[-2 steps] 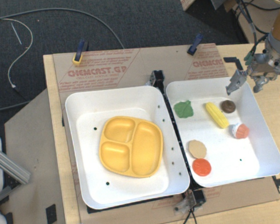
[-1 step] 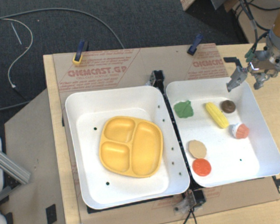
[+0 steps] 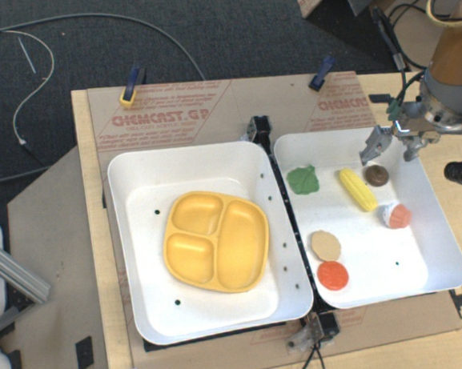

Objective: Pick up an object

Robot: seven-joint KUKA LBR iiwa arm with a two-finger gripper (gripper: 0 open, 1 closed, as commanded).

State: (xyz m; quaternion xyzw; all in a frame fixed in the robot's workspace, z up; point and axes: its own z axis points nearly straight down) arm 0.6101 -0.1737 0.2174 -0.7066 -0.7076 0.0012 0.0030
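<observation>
Down at the near edge of the right bin [image 3: 439, 226] sits a round red-orange disc [image 3: 333, 275], w/ a tan cookie-like round [image 3: 326, 245] just behind it, touching or almost touching. Both lie near the bin's left wall. Farther back is a green leafy piece [image 3: 302, 180], also by the left wall. Next to that, toward the middle, a yellow corn cob [image 3: 357, 189] lies at a slant. Just beside the cob's top end is a small brown round thing [image 3: 377, 176]. A little pink and white thing [image 3: 395, 217] lies near the cob's low end, on the right.

Left bin [image 3: 130, 229] holds a yellow plate [image 3: 217, 240] w/ three sections, sitting about in the middle.

Grey arm comes in from the right, orange band up top. Its gripper [image 3: 391, 148] hangs over the back of the right bin, just above the brown round thing. Two fingers [image 3: 371, 146] are spread apart, nothing between them. Not touching any toy that I can see.

Both bins sit on a brown board w/ red print, and two blue clamps [image 3: 133, 84] hold its far edge.
</observation>
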